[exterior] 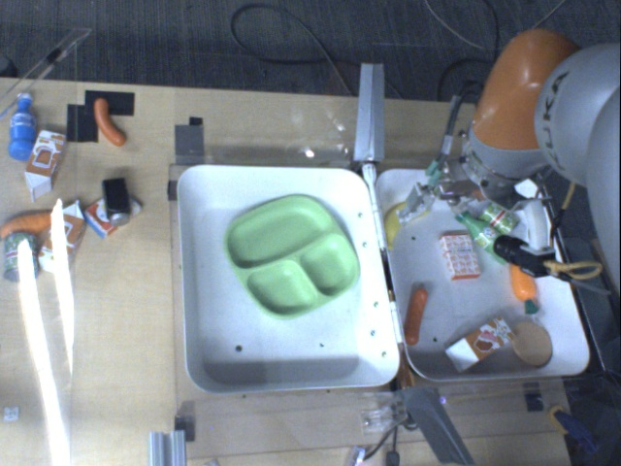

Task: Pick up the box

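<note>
The box, a small flat carton with a red-and-white grid-like print whose writing is too small to read, lies flat near the middle of the right bin. The gripper hangs over the far left part of that bin, beyond the box and apart from it; whether its fingers are open or closed cannot be told from the cluttered metal at its tip, and nothing is plainly seen between them. The grey arm with its orange band reaches in beyond the box, and dark letters run along its grey casing, cut off at the picture's edge so they cannot be read in full. Just to the far right of the box lies a green bottle with a label that is not legible, and to the right of the box a small orange carrot-like piece. Nearer than the box sit a sausage, a brown-and-white carton with an unreadable picture print, and a tan round disc. To the left of the box, the left bin holds a green divided plate. Far to the left of the box, on the tabletop, lie a blue bottle, another sausage and several small cartons whose print cannot be read.
</note>
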Controlling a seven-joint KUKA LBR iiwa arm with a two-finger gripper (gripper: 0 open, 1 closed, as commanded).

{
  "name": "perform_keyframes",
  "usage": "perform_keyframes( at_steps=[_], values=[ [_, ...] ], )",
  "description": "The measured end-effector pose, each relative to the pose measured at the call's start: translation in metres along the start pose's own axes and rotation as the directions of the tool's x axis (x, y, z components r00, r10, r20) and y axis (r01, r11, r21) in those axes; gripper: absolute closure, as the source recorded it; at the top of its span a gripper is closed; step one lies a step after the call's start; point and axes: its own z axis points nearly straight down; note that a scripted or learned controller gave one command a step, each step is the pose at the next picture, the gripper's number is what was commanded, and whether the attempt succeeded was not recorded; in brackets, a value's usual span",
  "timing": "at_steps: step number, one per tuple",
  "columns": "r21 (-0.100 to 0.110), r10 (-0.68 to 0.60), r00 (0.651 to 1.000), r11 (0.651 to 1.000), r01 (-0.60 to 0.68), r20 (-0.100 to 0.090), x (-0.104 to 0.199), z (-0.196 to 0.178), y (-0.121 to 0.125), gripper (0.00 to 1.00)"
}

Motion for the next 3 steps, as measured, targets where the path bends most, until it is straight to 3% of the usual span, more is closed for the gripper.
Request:
perform_keyframes(
  at_steps=[1,2,3],
  values=[
    [0.004,-0.020,1.000,1.000,0.020,-0.001,-0.033,0.062,-0.059,0.00],
    [-0.012,0.028,1.000,1.000,-0.028,0.003,-0.052,0.092,-0.055,0.00],
    [-0.014,0.060,0.998,0.998,-0.060,0.003,-0.071,0.092,-0.037,0.00]
  ],
)
